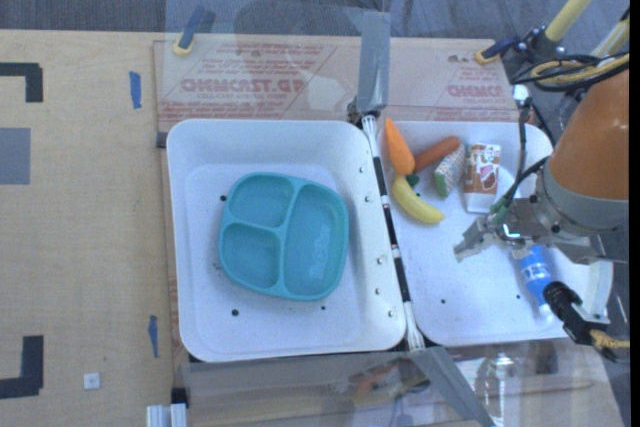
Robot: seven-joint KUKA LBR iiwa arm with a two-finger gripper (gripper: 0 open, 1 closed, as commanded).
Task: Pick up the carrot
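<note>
The light is bright and even, with only soft, faint shadows. The white bins (270,335) glow a bit pale. Clear plastic sheets behind the bins (250,80) shine with glare (hazy, washed out). The whole picture looks slightly soft, not sharp.

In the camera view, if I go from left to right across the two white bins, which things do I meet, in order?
Teal divided plate → carrot → banana → small white carton → gripper → blue bottle.
</note>
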